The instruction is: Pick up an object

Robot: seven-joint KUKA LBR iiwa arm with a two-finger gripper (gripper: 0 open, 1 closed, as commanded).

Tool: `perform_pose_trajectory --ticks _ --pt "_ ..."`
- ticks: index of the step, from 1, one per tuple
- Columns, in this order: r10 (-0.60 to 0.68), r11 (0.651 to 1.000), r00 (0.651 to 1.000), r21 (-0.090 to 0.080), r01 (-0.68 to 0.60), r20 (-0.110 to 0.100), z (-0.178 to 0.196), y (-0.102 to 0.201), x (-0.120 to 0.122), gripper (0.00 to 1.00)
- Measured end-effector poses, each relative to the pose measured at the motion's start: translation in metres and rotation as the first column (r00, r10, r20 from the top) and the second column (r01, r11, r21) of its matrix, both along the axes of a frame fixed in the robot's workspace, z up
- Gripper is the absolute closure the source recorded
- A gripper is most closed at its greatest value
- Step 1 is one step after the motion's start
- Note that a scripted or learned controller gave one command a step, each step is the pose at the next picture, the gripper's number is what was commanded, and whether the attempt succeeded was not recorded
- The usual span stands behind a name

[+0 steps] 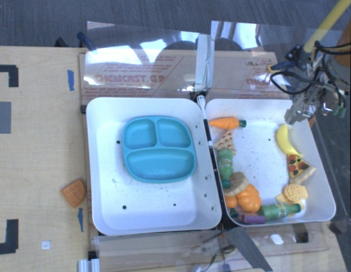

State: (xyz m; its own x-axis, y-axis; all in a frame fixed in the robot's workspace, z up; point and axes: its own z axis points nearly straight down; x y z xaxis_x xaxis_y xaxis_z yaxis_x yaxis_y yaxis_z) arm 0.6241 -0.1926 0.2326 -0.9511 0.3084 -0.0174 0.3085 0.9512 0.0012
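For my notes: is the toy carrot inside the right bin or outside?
Inside: the toy carrot lies on the right bin floor, at its top-left corner.

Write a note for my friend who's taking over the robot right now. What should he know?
Gripper: above the right bin's back right corner, close to the banana. I can't tell if it is open or shut, and I see nothing in it.
Right bin: carrot at the back left, banana and pizza slice along the right side, a heap of toy food along the left and front edges.
Left bin: a blue plate.
A waffle lies on the bench left of the bins.
Done: nothing picked up yet.
Left: grab one thing; the banana looks nearest.
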Motion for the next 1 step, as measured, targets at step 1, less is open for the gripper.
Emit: perform_pose_trajectory --ticks 1 --pt "0.114 0.993 0.993 0.001 -0.114 -0.005 -0.1341 0.0035 -0.0359 1.0"
